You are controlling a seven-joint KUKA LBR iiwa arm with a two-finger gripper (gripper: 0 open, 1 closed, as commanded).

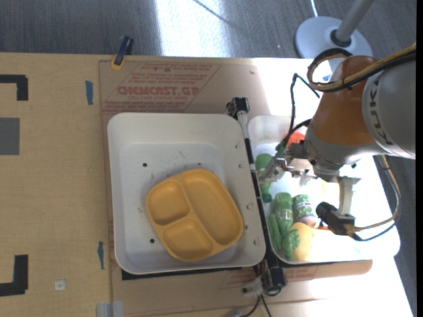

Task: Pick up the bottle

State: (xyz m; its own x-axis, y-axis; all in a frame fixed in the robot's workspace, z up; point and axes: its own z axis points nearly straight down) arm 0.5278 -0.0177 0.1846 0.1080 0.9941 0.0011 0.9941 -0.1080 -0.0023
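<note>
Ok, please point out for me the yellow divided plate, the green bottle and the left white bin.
yellow divided plate (pixel 193 213), camera view, on the ridge between its compartments.
green bottle (pixel 284 211), camera view, on the middle of its body.
left white bin (pixel 132 144), camera view, on a bare part of its floor.

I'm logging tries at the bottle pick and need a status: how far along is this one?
Done so far: the arm has reached over the right bin, above its green items. In hand: nothing that can be seen; a green bottle-like item lies in that bin, not lifted. The wrist hides the gripper, so a grasp cannot be confirmed. Left: grip the bottle and raise it. The yellow tray sits in the left bin.
</note>
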